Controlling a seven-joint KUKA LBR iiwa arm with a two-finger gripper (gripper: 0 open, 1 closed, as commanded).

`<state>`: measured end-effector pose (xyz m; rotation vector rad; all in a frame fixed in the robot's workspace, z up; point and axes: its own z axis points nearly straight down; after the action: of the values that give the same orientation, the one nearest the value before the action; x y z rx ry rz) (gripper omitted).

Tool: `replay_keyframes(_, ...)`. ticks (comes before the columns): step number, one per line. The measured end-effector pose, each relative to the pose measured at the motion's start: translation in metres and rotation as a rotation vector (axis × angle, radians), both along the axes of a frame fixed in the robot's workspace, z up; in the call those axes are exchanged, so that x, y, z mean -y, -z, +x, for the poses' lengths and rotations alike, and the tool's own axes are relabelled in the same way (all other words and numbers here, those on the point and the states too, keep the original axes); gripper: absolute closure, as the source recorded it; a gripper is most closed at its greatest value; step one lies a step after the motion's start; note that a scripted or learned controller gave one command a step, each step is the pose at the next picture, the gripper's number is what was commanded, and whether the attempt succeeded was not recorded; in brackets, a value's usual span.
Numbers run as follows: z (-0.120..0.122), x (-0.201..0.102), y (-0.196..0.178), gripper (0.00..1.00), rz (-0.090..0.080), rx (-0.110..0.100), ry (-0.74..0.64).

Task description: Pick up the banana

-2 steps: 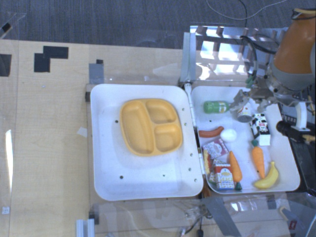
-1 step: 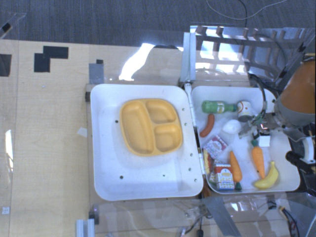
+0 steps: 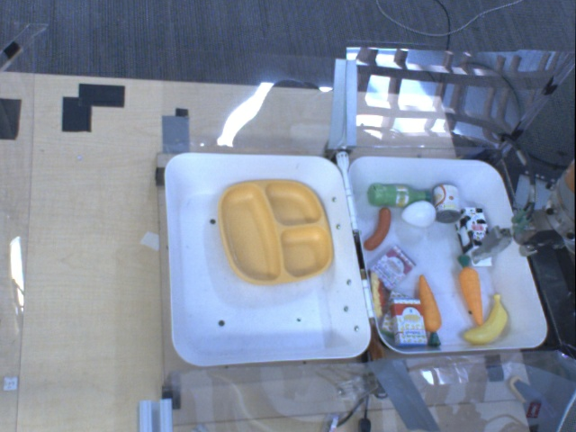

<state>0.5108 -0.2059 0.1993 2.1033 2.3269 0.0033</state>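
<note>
Though the banana [image 3: 487, 323] lay curved in the right bin's [image 3: 522, 207] near corner beside a carrot [image 3: 470, 293], it looked light, smooth, best pinched mid-body; the tool's [image 3: 493, 244] spread was unclear.

Wooden bench [image 3: 81, 241] bearing two white bins [image 3: 189, 331].

bright, even | glare on bench [image 3: 238, 115] | edges perhaps slightly soft
</note>
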Motion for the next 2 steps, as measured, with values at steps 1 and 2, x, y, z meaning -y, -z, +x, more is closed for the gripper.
replay_keyframes(1,-0.021,-0.001,0.107,0.00,0.001,0.000,0.023)
replay_keyframes(2,-0.002,-0.034,0.101,0.00,0.001,-0.003,-0.021)
